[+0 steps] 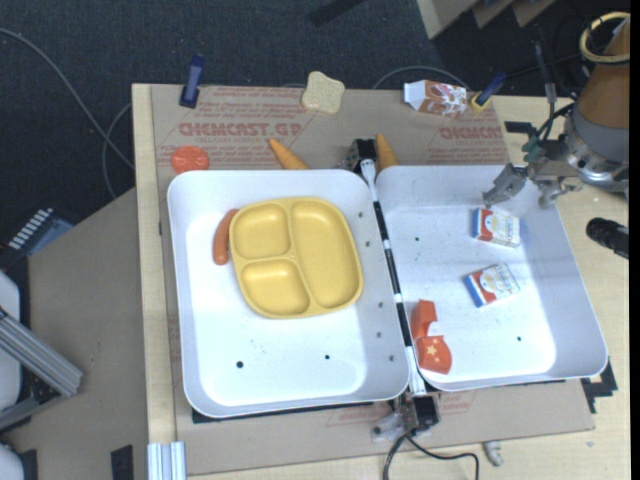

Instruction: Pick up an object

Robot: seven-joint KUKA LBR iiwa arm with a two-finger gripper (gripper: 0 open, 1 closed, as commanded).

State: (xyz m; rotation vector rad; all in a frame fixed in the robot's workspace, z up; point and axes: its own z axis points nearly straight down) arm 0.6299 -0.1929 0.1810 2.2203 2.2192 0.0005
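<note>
My gripper (pixel 524 190) hangs over the far right corner of the right bin (pixel 560 338), its two fingers spread open with nothing between them. Just below and left of it a small red, white and blue carton (pixel 497 226) lies on the bin floor, apart from the fingers. A second similar carton (pixel 494 285) lies nearer the middle of that bin. At the bin's near left side sits a red block-like object (pixel 430 340). The left bin (pixel 250 368) holds a yellow divided plate (pixel 296 256), and a red sausage (pixel 221 238) lies against its left edge.
Beyond the bins, several loose items lie on the cardboard: a bread slice (pixel 323 91), a carrot (pixel 287 155), a red disc (pixel 189 158), a blue piece (pixel 191 80) and a small carton (pixel 438 97). A black divider strip (pixel 385 258) runs between the bins.
</note>
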